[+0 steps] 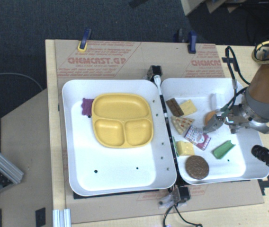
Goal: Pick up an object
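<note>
1. A cardboard-topped bench (125, 56) carries two shallow white bins side by side, their inner rims touching along the middle.
2. The left bin (120, 174) has bare white floor along its front and left edges.
3. The right bin (234, 171) is the crowded one, with free floor mainly at its front right corner.
4. The grey arm (262, 96) with its orange band reaches in over the right bin's right rim.
5. A yellow three-compartment tray (122, 119) sits in the rear half of the left bin, a purple piece (86, 107) touching its left edge.
6. The gripper (215, 122) hangs low over the middle of the right bin; whether its fingers are spread or closed cannot be told.
7. Just left of it lie a pink-and-white packet (197, 137), a pizza-slice toy (182, 124), a brown bar (174, 107) and a yellow cheese wedge (188, 108).
8. Nearer the front rim sit a round brown cookie (197, 167), a yellow block (185, 148) and a green piece (222, 149).
</note>
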Controlling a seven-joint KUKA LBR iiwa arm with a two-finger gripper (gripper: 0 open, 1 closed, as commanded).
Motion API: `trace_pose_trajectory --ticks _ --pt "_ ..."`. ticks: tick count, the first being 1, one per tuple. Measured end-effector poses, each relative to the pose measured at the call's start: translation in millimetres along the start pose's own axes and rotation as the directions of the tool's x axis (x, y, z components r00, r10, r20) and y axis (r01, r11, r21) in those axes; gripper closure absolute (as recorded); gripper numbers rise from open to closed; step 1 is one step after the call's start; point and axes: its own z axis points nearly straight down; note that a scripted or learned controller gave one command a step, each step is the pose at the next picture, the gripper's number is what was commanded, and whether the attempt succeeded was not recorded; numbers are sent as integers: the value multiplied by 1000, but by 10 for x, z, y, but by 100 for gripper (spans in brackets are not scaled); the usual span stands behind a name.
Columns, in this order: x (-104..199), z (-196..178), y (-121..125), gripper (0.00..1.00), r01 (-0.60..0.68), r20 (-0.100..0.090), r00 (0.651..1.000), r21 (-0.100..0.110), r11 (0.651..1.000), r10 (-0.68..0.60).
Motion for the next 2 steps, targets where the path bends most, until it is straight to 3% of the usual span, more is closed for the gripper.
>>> trace_pose_trajectory --ticks 1,2 --pt "12 633 -53 0 -1 0 1000 2 1000 1" --pt "9 923 -49 0 -1 3 1000 -6 1000 1"
